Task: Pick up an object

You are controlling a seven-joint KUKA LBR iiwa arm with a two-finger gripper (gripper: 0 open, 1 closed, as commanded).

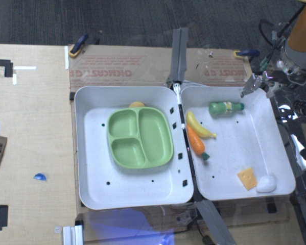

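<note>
Five small items lie in the right bin (275,137): a green bottle (226,107), banana (198,126), carrot (196,142), cheese wedge (247,178) and white egg (266,184). The gripper (254,83) hovers over the bin's far right corner, its state impossible to tell. Best to descend squarely over the nearby bottle, straddling its narrow width.

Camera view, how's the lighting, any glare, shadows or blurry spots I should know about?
Camera view: lighting is even and soft, with both white bins bright but not blown out; shiny glare streaks sit along the right bin's outer wall; a bluish glow falls on the bench below the left bin; the green plate and bottle are reasonably sharp; the end effector looks small and slightly soft.
</note>
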